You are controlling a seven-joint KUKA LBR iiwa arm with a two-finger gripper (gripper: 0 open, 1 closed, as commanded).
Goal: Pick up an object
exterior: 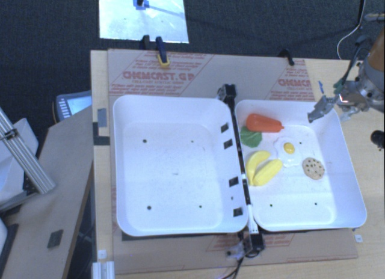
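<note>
Gripper: you see the gripper (319, 110) over the far right edge of the right bin (346, 151), above the rim; whether it is parted or closed, you cannot tell.
Objects: all 5 lie in the far half of the right bin, near the divider side.
Carrot: the orange carrot (263, 122) lies nearest the far wall, touching the green piece (250, 136) just in front of it.
Egg: the fried egg (289, 149) sits flat in the middle; probably too thin and slick to pinch well.
Cookie: the cookie (313, 168) lies apart, toward the right edge; flat too.
Bananas: the 2 yellow bananas (263, 168) lie side by side, touching.
Handling: judge these as light, rigid plastic toys, likely slippery.
Hold: take the carrot across its thick middle.
Left bin: the left bin (126, 151) holds nothing you need.
</note>
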